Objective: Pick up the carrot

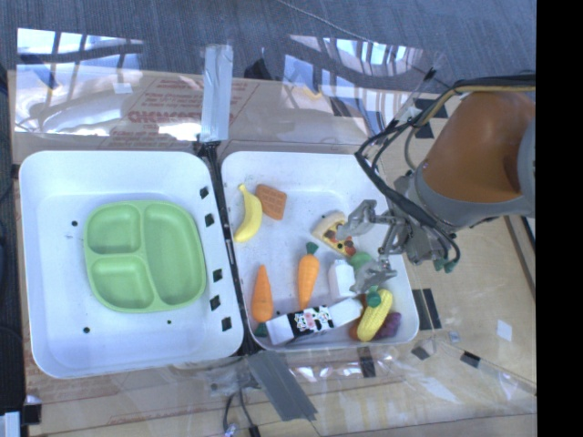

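**Arm over the right bin, carrot lying free**

The arm (478, 157) reached in from three o'clock, its orange band above the right bin's (273, 167) three o'clock rim. The gripper (369, 244) hung low over the bin's right half, and its jaws stood spread, one finger up by a piece of yellow toy food (330, 228) and the other down near a small white piece (343, 276). Nothing sat between them.

The carrot (308, 279) lay near the middle of the right bin, green top toward twelve o'clock and tip toward six, apart from the gripper at its nine o'clock side. A second orange vegetable (261, 294) lay just beside it toward nine o'clock, close to the bin's left wall. At six o'clock of the carrot a black-and-white carton (310, 321) lay on its side, and at the bin's five o'clock corner a corn cob (374, 314) rested against a dark purple item (393, 324).

Toward eleven o'clock in the same bin a banana (248, 214) lay along the left wall, with a brown slice (271, 201) touching its upper end.

The left bin (36, 244) held a green divided plate (144, 255) near its centre. Both bins sat side by side on the bench (474, 335), with strips of tape (217, 94) at the seam between them.
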### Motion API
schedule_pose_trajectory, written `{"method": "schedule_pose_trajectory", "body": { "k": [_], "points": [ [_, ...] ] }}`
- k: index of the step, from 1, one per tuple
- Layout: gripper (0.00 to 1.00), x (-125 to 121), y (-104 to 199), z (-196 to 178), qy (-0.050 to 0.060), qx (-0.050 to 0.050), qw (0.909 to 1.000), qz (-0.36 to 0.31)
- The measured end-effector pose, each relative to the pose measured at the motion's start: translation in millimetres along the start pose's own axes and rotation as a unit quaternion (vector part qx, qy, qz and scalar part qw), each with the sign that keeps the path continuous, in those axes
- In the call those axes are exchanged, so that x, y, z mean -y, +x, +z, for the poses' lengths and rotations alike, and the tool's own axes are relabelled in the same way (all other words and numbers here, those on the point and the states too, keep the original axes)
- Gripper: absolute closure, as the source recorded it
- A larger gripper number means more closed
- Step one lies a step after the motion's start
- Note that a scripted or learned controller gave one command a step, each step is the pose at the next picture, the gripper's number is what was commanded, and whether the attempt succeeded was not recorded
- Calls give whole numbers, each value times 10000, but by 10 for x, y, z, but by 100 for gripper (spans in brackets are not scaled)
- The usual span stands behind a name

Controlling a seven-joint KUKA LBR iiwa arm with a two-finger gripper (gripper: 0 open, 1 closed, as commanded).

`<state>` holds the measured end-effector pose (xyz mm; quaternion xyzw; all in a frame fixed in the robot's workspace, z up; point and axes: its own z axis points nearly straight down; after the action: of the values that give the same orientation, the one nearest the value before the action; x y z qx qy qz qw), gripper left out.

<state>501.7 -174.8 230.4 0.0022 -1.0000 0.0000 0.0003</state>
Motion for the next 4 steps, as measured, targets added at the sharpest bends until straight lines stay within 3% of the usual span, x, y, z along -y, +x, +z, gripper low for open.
{"method": "schedule_pose_trajectory", "body": {
  "k": [1, 2, 3, 4],
  "points": [
    [0, -260, -75, 1236, 4, 26, 9999, 110],
    [100, -283, -88, 1139, 3, 27, 10000, 57],
    [100, -774, 29, 1391, -10, -6, 9963, 864],
    [100, -783, 14, 1288, -6, 1, 9966, 819]
  ]
}}
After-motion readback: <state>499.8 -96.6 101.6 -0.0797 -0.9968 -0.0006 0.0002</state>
